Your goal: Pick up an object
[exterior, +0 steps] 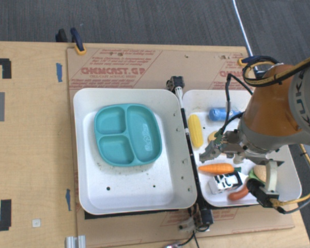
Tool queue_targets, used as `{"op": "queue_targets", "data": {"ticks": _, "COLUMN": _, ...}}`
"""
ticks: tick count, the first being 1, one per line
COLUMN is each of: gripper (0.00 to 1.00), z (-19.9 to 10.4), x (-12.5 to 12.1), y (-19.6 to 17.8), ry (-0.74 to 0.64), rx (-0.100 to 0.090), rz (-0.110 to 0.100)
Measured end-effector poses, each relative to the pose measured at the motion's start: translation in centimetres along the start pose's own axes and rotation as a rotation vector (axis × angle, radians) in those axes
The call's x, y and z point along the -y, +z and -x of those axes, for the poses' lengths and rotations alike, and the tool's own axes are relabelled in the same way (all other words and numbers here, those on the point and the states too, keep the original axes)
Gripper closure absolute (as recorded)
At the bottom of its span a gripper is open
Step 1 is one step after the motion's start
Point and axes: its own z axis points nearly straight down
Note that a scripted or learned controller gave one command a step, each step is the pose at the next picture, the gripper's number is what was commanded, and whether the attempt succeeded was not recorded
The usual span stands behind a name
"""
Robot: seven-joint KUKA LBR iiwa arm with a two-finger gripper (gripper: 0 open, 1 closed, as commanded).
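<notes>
In the right bin [293, 189] lie a yellow corn cob [195, 129], a blue object [217, 113], an orange carrot [216, 168], a black-and-white item [225, 180], a red sausage [238, 193] and a green piece [256, 173] partly under the arm. My gripper [225, 151] hangs low over this bin, just above the carrot and right of the corn. The grey and orange wrist hides much of the bin's right half. Nothing is visibly lifted.
The left bin [82, 138] holds a teal divided plate [128, 134]. A black divider bar [183, 123] runs between the two bins. Cables loop off the arm near the right bin's back corner [237, 81].
</notes>
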Motion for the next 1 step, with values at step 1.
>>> {"op": "queue_targets", "data": {"ticks": 1, "gripper": 0.00, "z": -0.01, "x": 0.00, "y": 0.00, "ry": 0.000, "rx": 0.000, "rz": 0.000}}
